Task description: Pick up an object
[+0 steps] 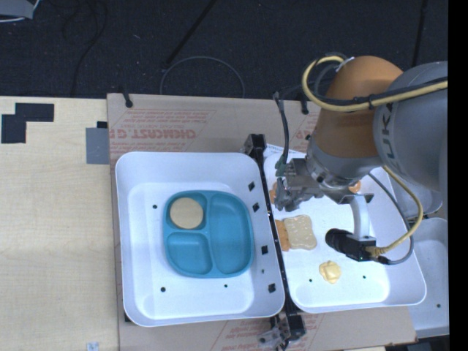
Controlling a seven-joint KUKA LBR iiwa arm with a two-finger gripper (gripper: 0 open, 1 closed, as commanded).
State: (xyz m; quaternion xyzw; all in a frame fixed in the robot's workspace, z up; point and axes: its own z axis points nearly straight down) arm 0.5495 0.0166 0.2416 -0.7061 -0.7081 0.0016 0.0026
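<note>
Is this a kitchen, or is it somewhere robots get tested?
Most likely a robot test lab, not a kitchen. A grey arm with an orange band reaches over two shallow white plastic bins, loose cables lie on a dark floor, and the food, like the pale toast slice, looks like toys.

left bin (139, 269): blue divided tray (219, 247) | tray's top-left compartment: tan round cookie (186, 213)

Arm (417, 123): grey rounded casing with a broad orange band (358, 108) above the wrist. Yellow cable (322, 75) loops over the band; black cables trail beside it. Gripper (287, 192): dark grey metal assembly.
</note>
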